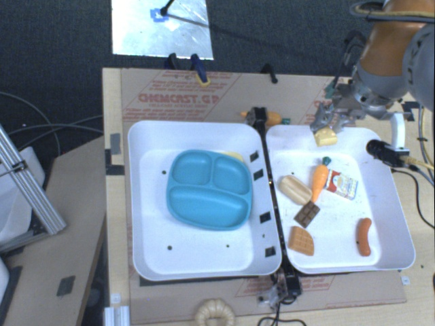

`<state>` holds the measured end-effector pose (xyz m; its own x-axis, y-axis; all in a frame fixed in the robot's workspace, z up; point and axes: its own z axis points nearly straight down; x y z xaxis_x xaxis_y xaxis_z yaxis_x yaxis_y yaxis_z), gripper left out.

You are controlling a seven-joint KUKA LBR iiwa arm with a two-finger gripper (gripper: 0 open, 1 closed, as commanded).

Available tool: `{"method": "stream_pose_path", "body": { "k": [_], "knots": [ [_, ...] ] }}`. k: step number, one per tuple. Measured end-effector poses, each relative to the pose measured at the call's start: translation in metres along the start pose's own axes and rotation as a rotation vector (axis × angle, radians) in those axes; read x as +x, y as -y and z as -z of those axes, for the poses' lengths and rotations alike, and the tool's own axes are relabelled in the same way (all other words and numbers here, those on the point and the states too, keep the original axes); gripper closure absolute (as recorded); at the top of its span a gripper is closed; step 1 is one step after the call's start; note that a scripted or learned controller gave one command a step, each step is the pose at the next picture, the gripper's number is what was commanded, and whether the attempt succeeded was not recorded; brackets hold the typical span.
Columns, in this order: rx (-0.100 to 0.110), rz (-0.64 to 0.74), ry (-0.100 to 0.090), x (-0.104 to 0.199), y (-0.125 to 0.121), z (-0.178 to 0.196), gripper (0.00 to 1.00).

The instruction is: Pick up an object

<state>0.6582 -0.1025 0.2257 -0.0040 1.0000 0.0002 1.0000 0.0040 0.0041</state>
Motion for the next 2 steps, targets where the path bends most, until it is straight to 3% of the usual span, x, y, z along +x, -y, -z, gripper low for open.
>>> {"method": "stream_pose_path", "body": {
  "k": [2],
  "knots": [
    [0.004, 0.005, -0.001, 0.104, 0.031, -0.011, 1.0]
  ]
}}
